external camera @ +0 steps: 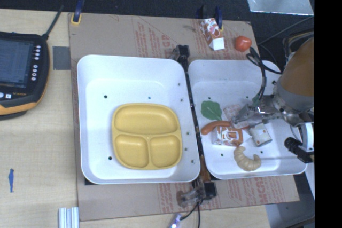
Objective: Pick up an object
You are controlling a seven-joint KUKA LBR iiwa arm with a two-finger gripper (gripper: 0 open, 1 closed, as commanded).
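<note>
My gripper (243, 116) hangs low over the middle of the right bin (224, 75), reaching in from the right. Just below it lie a white and orange carton (228, 137) and a reddish sausage (214, 126). A green leaf (211, 110) sits to its left. To the gripper's lower right rests a small grey-white block (262, 136), and a tan croissant (247, 159) lies near the bin's front wall. Something pinkish under the gripper is partly hidden.
The left bin (96, 77) holds a yellow three-part plate (147, 135). Beyond the right bin, on the cardboard, stand a small carton (212, 33) and a red tomato (243, 43). A tablet (18, 69) lies at the far left. Cables run along the right bin's right side.
</note>
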